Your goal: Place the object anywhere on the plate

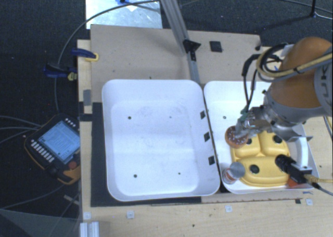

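Gripper (248,122): metallic, glinting, poised low in the right bin (223,101); finger state cannot be told. Just below it: small round brown object (237,137), disc-like with a pale speckled rim, resting at the upper left edge of the plate (260,160), a glossy yellow moulded piece with lobed contours and dark holes. Small grey cylinder (237,170) at the plate's lower left. Left bin (156,137): smooth white, rounded corners.

No legible text, label, brand, number or sign is found. The lit screen of the handheld control pendant (54,145), lying off the counter's (156,54) left edge, is too blurred to be read.
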You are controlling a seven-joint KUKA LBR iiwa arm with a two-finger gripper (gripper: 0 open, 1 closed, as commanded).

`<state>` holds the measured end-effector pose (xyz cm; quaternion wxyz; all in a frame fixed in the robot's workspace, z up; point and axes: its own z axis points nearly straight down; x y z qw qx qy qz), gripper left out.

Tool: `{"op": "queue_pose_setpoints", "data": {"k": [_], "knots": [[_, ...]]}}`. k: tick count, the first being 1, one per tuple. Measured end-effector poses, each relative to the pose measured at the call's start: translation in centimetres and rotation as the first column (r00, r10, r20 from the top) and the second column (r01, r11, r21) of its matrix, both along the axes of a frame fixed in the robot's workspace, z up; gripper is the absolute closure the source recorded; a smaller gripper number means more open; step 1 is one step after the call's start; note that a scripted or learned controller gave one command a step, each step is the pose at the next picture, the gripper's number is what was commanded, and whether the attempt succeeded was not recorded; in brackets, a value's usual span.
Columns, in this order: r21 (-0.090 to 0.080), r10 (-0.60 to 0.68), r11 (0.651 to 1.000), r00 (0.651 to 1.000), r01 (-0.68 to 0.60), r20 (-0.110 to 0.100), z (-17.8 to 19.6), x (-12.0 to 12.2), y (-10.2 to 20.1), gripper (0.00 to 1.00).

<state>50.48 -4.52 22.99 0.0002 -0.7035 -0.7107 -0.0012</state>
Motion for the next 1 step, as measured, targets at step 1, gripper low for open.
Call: {"op": "queue_pose_setpoints", "data": {"k": [1], "knots": [[0.0, 0.002, 1.0, 1.0, -0.002, 0.001, -0.06, 0.98, 6.09, 1.0]]}}
